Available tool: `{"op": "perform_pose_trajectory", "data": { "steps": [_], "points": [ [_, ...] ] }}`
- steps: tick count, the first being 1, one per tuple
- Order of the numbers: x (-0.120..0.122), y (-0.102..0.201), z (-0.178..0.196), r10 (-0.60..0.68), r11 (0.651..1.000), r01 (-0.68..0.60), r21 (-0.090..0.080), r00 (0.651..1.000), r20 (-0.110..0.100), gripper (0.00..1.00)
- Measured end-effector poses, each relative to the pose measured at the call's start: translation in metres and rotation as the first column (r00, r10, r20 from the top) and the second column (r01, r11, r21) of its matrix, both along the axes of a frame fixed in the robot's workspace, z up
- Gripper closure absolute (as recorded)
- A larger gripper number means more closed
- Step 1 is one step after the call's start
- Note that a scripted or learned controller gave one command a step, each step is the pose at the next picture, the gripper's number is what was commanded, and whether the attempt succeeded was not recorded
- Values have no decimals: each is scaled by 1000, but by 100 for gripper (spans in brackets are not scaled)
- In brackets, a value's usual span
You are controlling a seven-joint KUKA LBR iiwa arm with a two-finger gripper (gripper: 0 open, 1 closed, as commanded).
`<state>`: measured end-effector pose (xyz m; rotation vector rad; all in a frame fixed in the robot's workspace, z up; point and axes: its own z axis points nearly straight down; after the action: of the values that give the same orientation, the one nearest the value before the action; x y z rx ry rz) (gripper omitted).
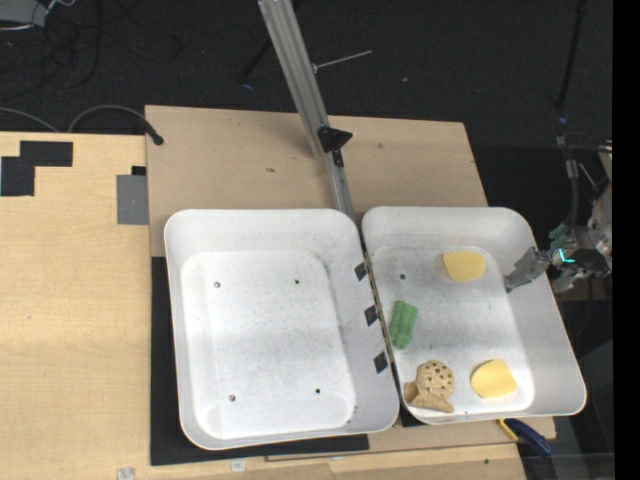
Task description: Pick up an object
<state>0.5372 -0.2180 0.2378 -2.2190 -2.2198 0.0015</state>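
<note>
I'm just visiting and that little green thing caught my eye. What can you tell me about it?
The green object is a small oblong piece, matte and soft-looking, lying flat in the right bin close to the wall shared with the other bin. Its long side runs roughly along that wall. Nothing touches it apart from the bin floor.

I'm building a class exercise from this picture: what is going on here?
A robot arm is set to pick up an object from the right bin. Its gripper sits at that bin's right rim, holding nothing visible. In the bin lie two yellow pieces, one near the top and one at the lower right, a green item by the divider and a tan cookie-like object. The left bin sits alongside.
</note>
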Motion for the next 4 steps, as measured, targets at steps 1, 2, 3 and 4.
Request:
{"op": "perform_pose_trajectory", "data": {
  "steps": [1, 2, 3, 4],
  "points": [
    [7, 6, -49, 2, 1000, -2, 2, 1000, -4, 0],
    [9, 15, -98, 2, 1000, -2, 2, 1000, -5, 0],
    [10, 15, -147, -1, 1000, 1, -1, 1000, 2, 0],
    [10, 14, -136, -5, 1000, 5, 0, 1000, 2, 100]
  ]
}}
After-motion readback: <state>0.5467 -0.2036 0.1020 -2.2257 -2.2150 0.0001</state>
